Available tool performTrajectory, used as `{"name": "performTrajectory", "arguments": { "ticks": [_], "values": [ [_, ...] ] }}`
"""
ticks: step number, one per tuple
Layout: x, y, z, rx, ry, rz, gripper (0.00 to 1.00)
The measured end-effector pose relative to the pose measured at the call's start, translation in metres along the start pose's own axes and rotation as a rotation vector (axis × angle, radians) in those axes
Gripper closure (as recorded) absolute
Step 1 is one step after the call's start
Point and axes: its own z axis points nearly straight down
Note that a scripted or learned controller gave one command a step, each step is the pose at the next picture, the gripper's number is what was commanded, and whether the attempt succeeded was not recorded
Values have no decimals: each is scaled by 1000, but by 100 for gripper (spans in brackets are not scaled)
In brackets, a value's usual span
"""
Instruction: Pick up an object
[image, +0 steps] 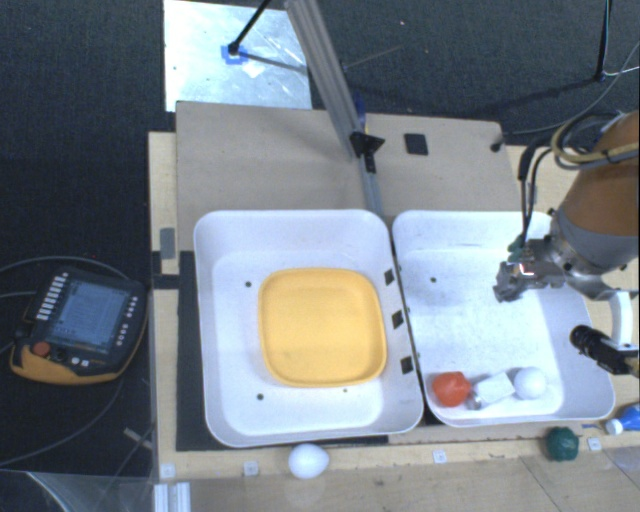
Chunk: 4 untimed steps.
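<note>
You are looking down on the bench (270, 160), and the right bin (470, 250) serves as your landmark for everything else. Touching its left rim sits the left bin (225, 300), and inside that one lies a large yellow square plate (322, 325), flat on the floor and well apart from the right bin's contents.

The arm (600, 205) comes in over the right bin's right edge, its orange band above the grey wrist. The gripper (512, 282) hangs over the right bin's upper middle floor, dark and compact from this angle; you cannot tell how its claw stands, and nothing shows between it.

Far to the left of the right bin, beyond the left bin and off the bench, a teach pendant (75, 325) rests on the dark floor.

Along the right bin's near wall you find three small things in a row: an orange-red ball (450, 388) at the left, a small white block (493, 389) just beside it, and a white ball (530, 381) touching or nearly touching the block's right end. All three lie well below the gripper.

Outside the right bin, near its lower right corner, a dark green ball (562, 443) sits on the bench. A white egg-shaped thing (308, 460) lies on the bench's near edge, left of the right bin's lower left corner.
</note>
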Motion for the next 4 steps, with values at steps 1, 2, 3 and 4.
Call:
{"name": "performTrajectory", "arguments": {
  "ticks": [1, 2, 3, 4],
  "values": [
    [0, 1, -53, -1, 0, 0, 100],
    [51, -7, -38, 5, 2, -4, 100],
    [96, -5, -39, 4, 2, -4, 100],
    [141, -15, -27, 5, 2, -4, 100]
  ]
}}
